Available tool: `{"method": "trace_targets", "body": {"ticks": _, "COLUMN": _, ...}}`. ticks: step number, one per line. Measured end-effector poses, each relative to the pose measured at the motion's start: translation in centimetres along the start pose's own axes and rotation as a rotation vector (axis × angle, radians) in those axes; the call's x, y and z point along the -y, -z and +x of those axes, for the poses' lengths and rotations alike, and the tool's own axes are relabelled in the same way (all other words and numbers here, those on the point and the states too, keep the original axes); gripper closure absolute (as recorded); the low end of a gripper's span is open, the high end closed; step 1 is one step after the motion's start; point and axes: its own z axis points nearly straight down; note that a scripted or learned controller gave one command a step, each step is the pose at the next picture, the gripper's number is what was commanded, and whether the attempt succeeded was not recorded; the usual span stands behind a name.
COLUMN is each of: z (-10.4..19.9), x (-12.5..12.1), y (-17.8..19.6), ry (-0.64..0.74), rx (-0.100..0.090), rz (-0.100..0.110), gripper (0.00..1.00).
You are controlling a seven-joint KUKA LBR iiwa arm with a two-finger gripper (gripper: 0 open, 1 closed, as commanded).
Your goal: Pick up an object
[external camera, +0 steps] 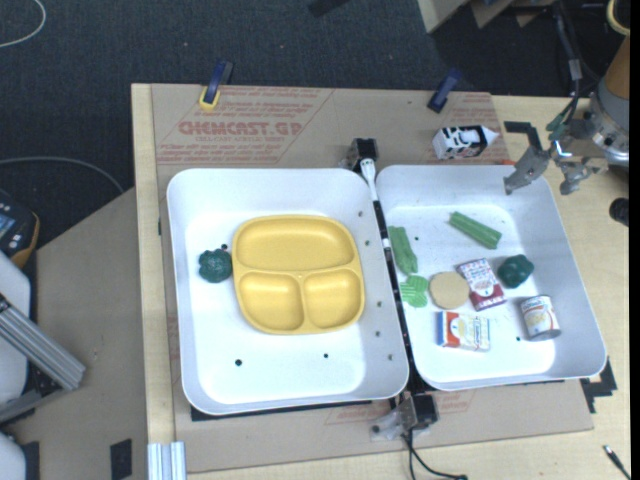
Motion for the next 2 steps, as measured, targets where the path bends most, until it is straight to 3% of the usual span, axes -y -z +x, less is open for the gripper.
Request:
{"method": "trace_targets", "body": {"ticks": 1, "z": 0.1, "x": -0.3, "y": 1.0, "ry": 0.004, "rx": 0.004, "rz": -0.015, "gripper": 0.00}}
{"method": "trace_targets", "body": {"ticks": 2, "z": -0.8, "x": 0.0, "y": -3.9, "ry": 0.002, "rx": 0.003, "rz": -0.010, "gripper": 0.00}}
